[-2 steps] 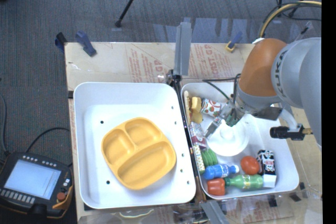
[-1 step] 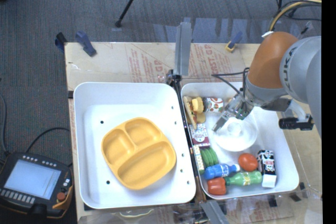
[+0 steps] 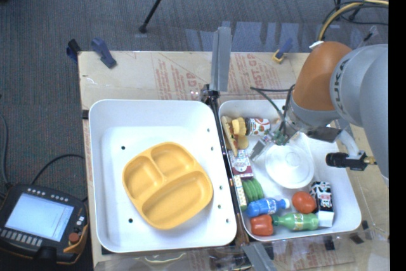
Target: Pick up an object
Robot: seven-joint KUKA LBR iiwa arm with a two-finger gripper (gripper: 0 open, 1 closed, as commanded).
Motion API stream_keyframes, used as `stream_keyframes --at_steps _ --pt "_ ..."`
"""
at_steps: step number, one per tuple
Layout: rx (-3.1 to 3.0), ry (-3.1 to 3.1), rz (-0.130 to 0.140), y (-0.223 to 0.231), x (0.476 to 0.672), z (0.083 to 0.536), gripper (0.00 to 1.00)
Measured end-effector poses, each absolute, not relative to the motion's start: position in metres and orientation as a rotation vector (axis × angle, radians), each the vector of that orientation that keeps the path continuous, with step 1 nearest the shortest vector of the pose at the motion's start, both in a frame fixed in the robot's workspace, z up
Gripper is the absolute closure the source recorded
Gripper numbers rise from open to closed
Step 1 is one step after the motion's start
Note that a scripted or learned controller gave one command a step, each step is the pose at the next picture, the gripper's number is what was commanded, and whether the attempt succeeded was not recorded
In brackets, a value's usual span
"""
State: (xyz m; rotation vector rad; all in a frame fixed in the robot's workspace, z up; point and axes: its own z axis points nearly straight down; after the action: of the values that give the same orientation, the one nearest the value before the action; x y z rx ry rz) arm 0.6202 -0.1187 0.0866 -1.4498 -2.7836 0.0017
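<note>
Gripper (image 3: 271, 140) down in the right bin (image 3: 353, 198), near its far left corner. Hung just beside the white bowl (image 3: 289, 166), at the bowl's far left side. Could not tell if open or shut, or if holding anything. Lay along the bin's near edge: blue bottle (image 3: 266, 206), red tomato (image 3: 304, 202), green bottle (image 3: 298, 221), red pepper (image 3: 261, 224). Sat in the middle of the left bin (image 3: 96, 136): yellow plate (image 3: 168, 184).
</note>
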Motion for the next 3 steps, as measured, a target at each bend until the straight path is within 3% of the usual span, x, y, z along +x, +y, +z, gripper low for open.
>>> stream_keyframes --at_steps 1,2,3 --pt "-1.744 -2.614 0.019 -0.099 0.643 0.089 0.0" --pt "-1.67 -2.662 0.001 -0.139 0.644 0.088 0.0" --pt "-1.886 -2.51 0.003 -0.091 0.644 0.087 0.0"
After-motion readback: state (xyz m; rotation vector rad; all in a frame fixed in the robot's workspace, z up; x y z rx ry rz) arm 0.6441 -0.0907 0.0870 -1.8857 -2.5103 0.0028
